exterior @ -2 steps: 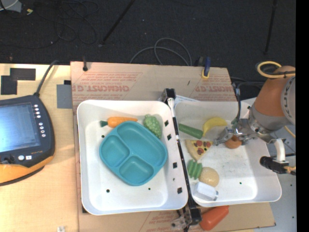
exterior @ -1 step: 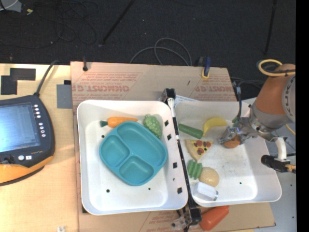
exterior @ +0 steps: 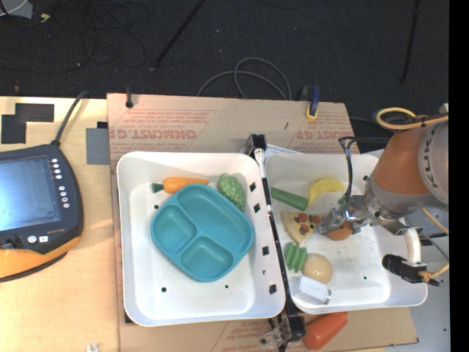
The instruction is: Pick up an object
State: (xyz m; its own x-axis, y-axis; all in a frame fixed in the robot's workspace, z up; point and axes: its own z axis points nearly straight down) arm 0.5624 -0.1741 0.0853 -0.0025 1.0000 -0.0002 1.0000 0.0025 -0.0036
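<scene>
Nearest the camera, an orange carrot point(exterior: 325, 329) lies on the bench below the right bin point(exterior: 366, 288). Inside that bin the pincer point(exterior: 343, 220) sits low over a brown-orange object point(exterior: 338, 232), its opening impossible to judge, beside a banana point(exterior: 325, 190)

A divided tray point(exterior: 202, 232) lies in the left bin point(exterior: 139, 270); the right bin point(exterior: 366, 284) sits beside it.
</scene>
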